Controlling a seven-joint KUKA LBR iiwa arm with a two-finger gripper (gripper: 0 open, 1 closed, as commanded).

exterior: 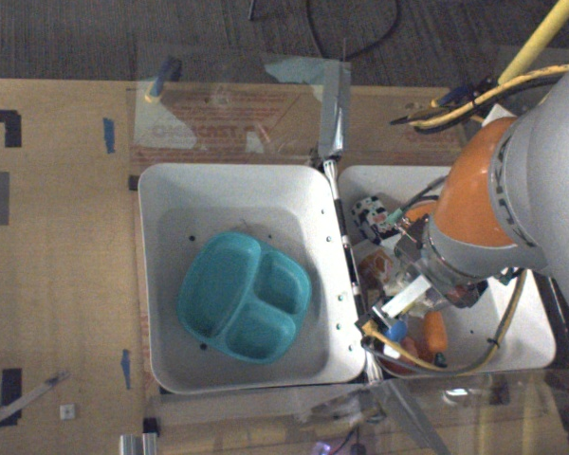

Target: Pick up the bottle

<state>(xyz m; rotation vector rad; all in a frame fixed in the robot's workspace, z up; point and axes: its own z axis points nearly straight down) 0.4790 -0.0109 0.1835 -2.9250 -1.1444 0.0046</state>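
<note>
Bottle, seemingly the small orange oblong piece (436,332), lying amid clutter in the right shallow white bin (522,349).
Grey two-finger gripper (391,322) sits low, just beside it; whether it grips anything cannot be told. Best handling: centre over the orange body, then lift straight.

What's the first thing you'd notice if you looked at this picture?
The big grey robot arm with its bright orange band grabs the eye first, reaching in from the right over the right bin. Next comes the teal divided plate, lying alone in the middle of the left bin. Under the arm sits a jumble of small things, including a black-and-white toy near the wall between the bins.
</note>
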